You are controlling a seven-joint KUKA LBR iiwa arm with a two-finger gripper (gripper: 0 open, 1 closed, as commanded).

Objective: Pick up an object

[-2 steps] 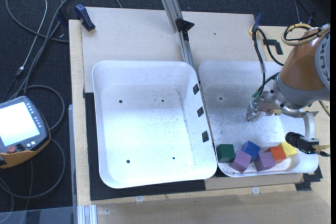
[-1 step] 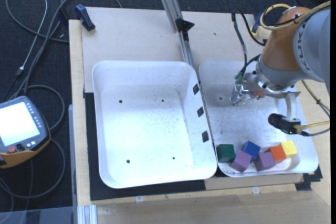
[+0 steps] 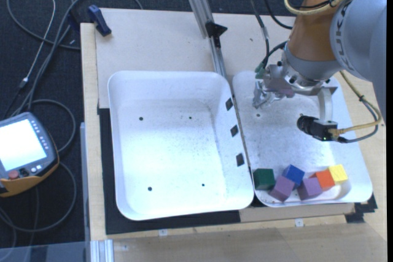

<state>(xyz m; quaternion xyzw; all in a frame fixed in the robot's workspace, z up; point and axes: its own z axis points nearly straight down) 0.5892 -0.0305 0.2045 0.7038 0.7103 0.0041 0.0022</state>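
You've got the gripper (image 3: 263, 99) hanging over the 11 o'clock corner of the right bin (image 3: 276, 144), nothing visible between its fingers, and you can't tell from this angle if they're apart or together. Your pickable blocks sit clustered along that bin's 6 o'clock edge, well apart from the gripper: green cube (image 3: 264, 178), purple cube (image 3: 283, 187), blue cube (image 3: 294, 174), second purple cube (image 3: 311, 187), orange cube (image 3: 325, 180), yellow cube (image 3: 338, 173). Left bin (image 3: 166, 144) lies at 9 o'clock of the right one, edges touching.
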